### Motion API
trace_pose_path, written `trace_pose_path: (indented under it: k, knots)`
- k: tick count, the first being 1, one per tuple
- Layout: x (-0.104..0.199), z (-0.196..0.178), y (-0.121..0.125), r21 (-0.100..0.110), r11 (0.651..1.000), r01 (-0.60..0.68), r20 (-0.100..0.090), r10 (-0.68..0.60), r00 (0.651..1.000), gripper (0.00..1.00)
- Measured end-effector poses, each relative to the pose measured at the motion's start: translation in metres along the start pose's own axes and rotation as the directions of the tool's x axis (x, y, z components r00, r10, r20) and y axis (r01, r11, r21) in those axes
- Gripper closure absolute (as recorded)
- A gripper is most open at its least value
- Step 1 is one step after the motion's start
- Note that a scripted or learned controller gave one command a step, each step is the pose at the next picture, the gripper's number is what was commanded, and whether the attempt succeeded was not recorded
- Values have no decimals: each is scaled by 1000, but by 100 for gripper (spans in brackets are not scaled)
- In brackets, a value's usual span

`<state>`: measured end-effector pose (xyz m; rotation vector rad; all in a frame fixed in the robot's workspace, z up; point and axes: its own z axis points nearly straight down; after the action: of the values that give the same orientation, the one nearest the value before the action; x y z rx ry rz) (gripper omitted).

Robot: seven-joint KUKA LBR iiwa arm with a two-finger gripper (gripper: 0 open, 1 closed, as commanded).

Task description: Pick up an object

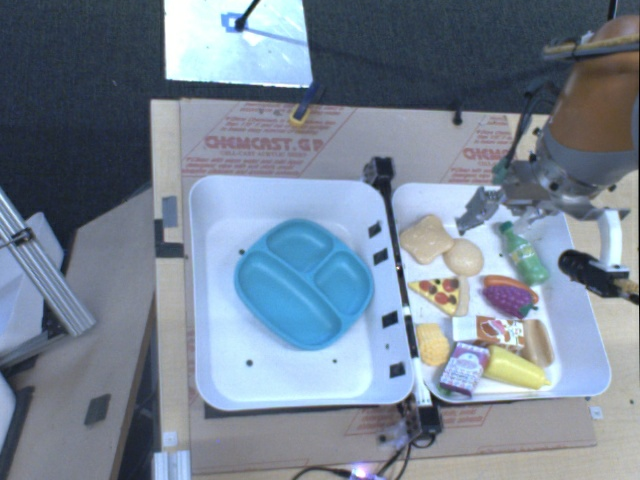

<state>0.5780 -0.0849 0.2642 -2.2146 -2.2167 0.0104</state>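
Dark carpet is seen around a wooden bench [170,268], on which two shallow white bins sit side by side. At the middle of the left bin [215,368], a blue divided plate [303,282] is laid. Toy food is crowded into the right bin [590,353]: a bread slice [424,238] and a round bun [463,258] toward its far left corner, a pizza wedge [439,293] beside the left wall, a green bottle [524,255] near the right wall, and a yellow piece [515,369] with a small carton [463,369] along the near edge. The gripper [482,209] is held over the bin's far edge, above the bread slice; nothing is seen between its fingers, and whether they are spread cannot be told.
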Motion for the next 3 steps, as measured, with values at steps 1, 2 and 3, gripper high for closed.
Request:
trace_pose_path:
  k: [1, 2, 3]
  knots:
    - [0, -7, 2, -12, 1000, 2, 1, -2, 1000, 0]
    - [10, 44, 0, -8, 1000, 1, 1, -1, 1000, 0]
    - [1, 96, -5, -7, 1000, -1, 1, 1, 1000, 0]
